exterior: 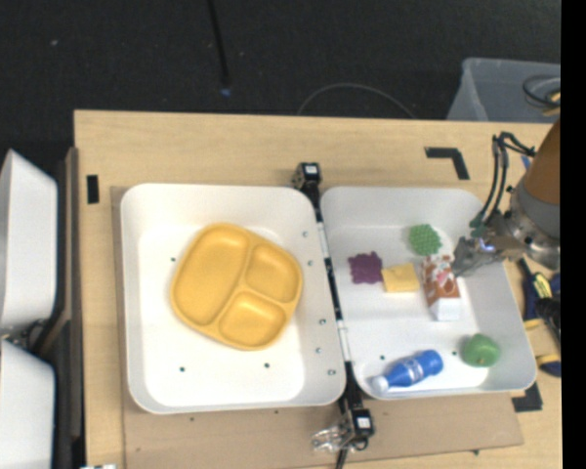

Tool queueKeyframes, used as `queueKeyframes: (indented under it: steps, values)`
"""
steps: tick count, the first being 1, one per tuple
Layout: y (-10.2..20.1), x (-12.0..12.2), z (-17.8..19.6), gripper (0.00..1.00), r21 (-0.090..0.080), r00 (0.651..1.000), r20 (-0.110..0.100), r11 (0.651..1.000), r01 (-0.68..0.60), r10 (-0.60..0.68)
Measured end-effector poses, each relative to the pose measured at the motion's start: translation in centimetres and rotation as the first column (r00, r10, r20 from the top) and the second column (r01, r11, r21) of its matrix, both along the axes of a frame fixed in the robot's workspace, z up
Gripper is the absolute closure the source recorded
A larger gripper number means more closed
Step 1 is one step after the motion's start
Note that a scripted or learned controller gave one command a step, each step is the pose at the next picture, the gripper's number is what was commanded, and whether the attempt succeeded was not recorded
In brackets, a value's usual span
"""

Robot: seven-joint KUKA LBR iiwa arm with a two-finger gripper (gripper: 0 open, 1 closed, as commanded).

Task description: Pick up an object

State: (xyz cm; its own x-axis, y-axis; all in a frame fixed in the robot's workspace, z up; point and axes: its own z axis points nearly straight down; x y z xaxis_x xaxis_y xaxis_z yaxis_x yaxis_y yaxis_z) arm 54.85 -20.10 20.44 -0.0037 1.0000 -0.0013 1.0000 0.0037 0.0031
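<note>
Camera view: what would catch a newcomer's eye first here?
The big yellow divided plate lying alone in the left bin stands out most. The right bin holds a cluster of small items, with a blue bottle near its front edge. The gripper hangs by the bin's right side.

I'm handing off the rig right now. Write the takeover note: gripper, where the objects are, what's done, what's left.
Gripper: low over the right bin, by the red-and-white box; whether it grips anything can't be told.
Right bin: green studded ball, purple piece, yellow block, blue bottle, green round object.
Left bin: yellow divided plate.
Done: nothing visibly lifted.
Left: grasp and lift one object.
</note>
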Motion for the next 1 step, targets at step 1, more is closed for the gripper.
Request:
queueKeyframes:
  steps: [1]
  values:
    - [6.3,0.18,0.41,1.0,0.003,1.0,-0.001,1.0,-0.004,0.004]
